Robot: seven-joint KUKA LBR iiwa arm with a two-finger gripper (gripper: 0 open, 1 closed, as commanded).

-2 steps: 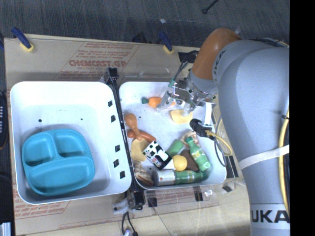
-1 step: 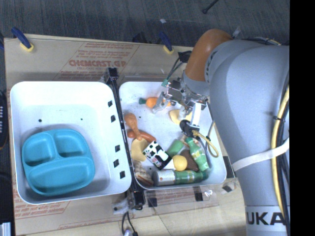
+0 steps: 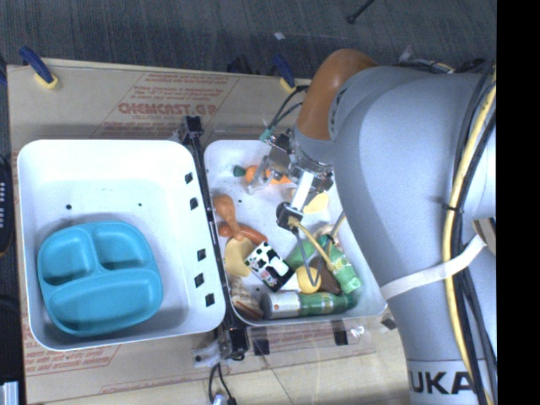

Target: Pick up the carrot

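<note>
The carrot [image 3: 251, 174] is a small orange piece with a green tip, lying near the far end of the right bin [image 3: 221, 154]. My gripper [image 3: 272, 167] hangs low over that far end, just to the right of the carrot and close to it. Another bit of orange shows right under the gripper, and I cannot tell whether it belongs to the carrot. The grey arm covers the bin's right side.
The right bin also holds a tan-orange toy [image 3: 226, 215], a black-and-white spotted block [image 3: 268, 265], a green bottle [image 3: 310, 303], a yellow piece [image 3: 318, 201] and green items [image 3: 344, 273]. A blue divided tray [image 3: 97, 273] lies in the left bin [image 3: 101, 167].
</note>
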